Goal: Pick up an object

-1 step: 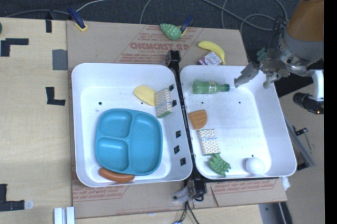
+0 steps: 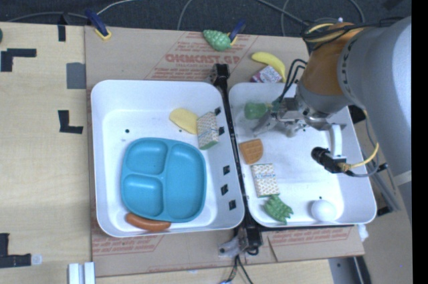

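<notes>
My wrist, bulky and closest to the lens, hangs over the right bin (image 2: 348, 206) so my tool (image 2: 273, 117) reaches a green object (image 2: 255, 110) at the bin's far corner; whether the tool grips it I cannot tell.

Looking down from a fixed perch above the worktop (image 2: 167, 62), tilted at a slant, far edge toward the top of frame. Set far enough back to take in both white bins (image 2: 107, 142) side by side, left and right. Arm (image 2: 374, 75) entering from the right.
</notes>
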Robot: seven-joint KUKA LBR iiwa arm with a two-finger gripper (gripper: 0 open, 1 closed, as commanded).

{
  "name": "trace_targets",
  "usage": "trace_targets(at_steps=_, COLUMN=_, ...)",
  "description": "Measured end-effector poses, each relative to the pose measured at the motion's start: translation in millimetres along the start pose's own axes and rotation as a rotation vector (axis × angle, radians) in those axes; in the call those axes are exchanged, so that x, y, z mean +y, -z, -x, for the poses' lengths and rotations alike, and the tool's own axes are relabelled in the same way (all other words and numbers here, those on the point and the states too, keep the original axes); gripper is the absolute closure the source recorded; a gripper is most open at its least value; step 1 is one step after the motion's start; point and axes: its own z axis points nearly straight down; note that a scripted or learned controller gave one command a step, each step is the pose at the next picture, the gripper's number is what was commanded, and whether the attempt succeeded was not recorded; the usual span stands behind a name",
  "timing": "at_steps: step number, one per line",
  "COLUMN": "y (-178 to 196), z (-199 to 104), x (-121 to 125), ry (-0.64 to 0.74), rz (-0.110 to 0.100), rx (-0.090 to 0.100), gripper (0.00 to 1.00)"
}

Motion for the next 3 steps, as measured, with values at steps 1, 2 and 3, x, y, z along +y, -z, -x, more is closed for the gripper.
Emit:
trace_targets(at_steps=1, y=-2.0, z=-23.6, x=48.1, ry=-0.004, rz=-0.021, rx=0.000, gripper=0.00)
trace_targets(at_steps=2, y=6.1, z=-23.9, x=49.5, ry=-0.003, rz=-0.010, rx=-0.002, gripper=0.00)
trace_targets(at_steps=3, y=14.0, z=-24.2, x=47.7, ry=-0.004, rz=-0.019, rx=-0.001, gripper=1.00)
